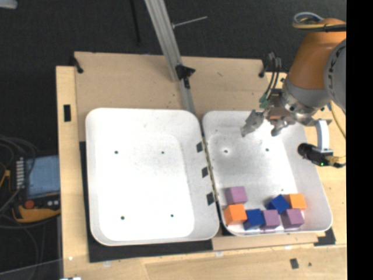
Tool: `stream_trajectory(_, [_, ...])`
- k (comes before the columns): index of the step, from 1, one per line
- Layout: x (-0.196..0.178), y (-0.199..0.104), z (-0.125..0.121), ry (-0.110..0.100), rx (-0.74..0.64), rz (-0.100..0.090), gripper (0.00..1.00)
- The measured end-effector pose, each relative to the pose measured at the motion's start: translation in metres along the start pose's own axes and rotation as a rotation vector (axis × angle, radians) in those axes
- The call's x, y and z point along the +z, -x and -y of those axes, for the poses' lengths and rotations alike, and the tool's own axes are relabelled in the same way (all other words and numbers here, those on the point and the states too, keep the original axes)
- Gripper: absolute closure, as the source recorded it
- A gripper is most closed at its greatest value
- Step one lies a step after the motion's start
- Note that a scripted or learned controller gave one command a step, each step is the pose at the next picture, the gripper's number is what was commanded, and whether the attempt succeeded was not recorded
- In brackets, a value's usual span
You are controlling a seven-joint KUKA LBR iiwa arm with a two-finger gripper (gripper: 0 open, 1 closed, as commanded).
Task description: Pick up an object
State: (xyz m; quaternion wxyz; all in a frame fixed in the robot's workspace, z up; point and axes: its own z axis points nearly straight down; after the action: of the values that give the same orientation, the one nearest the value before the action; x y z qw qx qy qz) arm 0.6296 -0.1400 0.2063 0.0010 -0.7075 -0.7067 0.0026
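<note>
Several small blocks lie along the near edge of the right bin [256, 162]: a purple block [236, 194], an orange block [235, 213], a blue block [254, 218], another purple block [271, 219], a blue block [278, 203], an orange block [296, 200] and a purple block [292, 217]. My gripper [263, 125] hangs over the far part of the right bin, well away from the blocks. Its two fingers are spread apart with nothing between them.
The left bin [145, 174] sits beside the right one on the wooden bench. A slanted metal pole [166, 39] rises behind the bins. Cables and a handheld controller [35, 185] lie off the bench at the left.
</note>
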Motion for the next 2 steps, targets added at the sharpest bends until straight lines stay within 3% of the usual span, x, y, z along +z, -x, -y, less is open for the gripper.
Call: stream_trajectory(2, [0.091,-0.011,0.001,0.002,-0.001,0.0,0.0])
